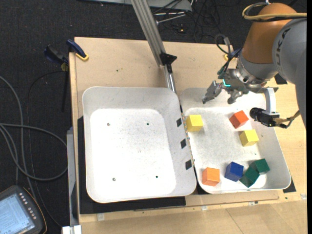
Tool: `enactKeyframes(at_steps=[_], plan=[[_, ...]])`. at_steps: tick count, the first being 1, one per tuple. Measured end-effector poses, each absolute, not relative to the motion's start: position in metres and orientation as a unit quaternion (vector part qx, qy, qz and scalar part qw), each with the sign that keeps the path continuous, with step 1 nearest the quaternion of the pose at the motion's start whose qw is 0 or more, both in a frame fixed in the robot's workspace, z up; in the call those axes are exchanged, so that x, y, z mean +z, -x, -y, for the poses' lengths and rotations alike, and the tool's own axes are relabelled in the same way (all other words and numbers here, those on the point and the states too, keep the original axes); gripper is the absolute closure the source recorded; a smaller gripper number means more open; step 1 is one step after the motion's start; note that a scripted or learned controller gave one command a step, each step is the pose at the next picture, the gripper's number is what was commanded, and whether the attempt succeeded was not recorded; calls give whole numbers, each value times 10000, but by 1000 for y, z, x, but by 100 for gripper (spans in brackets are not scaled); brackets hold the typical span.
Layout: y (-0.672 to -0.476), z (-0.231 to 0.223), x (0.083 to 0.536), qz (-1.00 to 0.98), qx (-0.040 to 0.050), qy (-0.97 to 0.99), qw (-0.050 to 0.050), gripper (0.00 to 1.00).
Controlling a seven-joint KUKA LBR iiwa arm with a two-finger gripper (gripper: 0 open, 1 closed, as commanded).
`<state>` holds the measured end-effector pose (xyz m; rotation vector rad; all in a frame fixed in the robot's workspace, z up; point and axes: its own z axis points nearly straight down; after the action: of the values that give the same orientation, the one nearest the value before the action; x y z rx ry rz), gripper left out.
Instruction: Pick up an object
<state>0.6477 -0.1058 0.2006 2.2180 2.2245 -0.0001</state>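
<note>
Matte cubes point(194, 122) on speckled white bin point(273, 182), splayed metal pincer point(222, 94) empty above.

Two white bins sit on the desk point(122, 62), and the right bin point(278, 152), beside the left bin point(92, 130), holds seven blocks: two yellow point(194, 122) point(249, 137), two orange point(238, 119) point(211, 176), one blue point(234, 171), two green point(261, 165) point(250, 176).

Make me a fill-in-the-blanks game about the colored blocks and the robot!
1. All the blocks lie in the ____ bin.
2. The block beside the orange block at the near edge is ____.
3. The gripper hovers over the bin's ____ edge.
4. There are ____ yellow blocks.

Missing words: right; blue; far; two
</note>
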Motion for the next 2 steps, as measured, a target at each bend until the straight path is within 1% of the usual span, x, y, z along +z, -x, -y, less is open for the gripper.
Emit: enactKeyframes(at_steps=[1,2], plan=[[-651,102,157,-7086,-14,-7056,-11,0],[-646,102,113,-7072,-13,-7070,-10,0]])
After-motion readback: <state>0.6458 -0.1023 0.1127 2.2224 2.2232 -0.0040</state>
